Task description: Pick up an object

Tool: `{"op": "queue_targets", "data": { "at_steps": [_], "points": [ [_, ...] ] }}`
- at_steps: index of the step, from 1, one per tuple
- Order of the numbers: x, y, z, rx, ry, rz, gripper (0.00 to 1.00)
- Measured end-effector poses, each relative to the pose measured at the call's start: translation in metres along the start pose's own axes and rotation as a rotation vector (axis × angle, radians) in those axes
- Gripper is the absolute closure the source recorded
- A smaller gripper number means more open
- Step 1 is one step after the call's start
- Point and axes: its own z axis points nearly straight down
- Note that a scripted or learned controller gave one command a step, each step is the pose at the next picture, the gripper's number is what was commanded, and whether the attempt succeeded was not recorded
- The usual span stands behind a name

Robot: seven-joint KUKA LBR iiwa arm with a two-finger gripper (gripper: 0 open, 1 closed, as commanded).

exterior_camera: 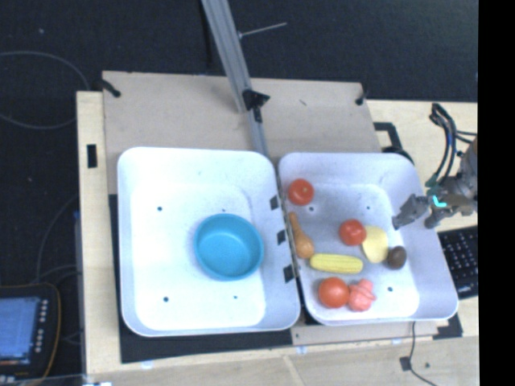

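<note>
Currently, end effector (420,214) over right bin's (402,304) right rim, finger state unclear, nothing visibly held

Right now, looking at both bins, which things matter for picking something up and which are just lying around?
Part of the job:
gripper at the right bin's right rim
red tomatoes
corn cob
carrot
yellow lemon-like fruit
brown kiwi-like fruit
pink fruit

Just lying about:
blue bowl in the left bin
keyboard
grey pole
</note>
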Motion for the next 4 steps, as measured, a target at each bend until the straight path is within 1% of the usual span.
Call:
{"op": "queue_targets", "data": {
  "at_steps": [1, 2, 3, 4],
  "points": [
    [0.0, 0.001, -0.003, -0.006, -0.001, 0.0, 0.0],
    [0.006, 0.004, 0.058, 0.002, -0.003, 0.004, 0.0],
    [-0.001, 0.008, 0.121, 0.003, -0.004, 0.006, 0.0],
    [-0.004, 0.008, 0.147, -0.002, -0.005, 0.01, 0.0]
  ]
}}
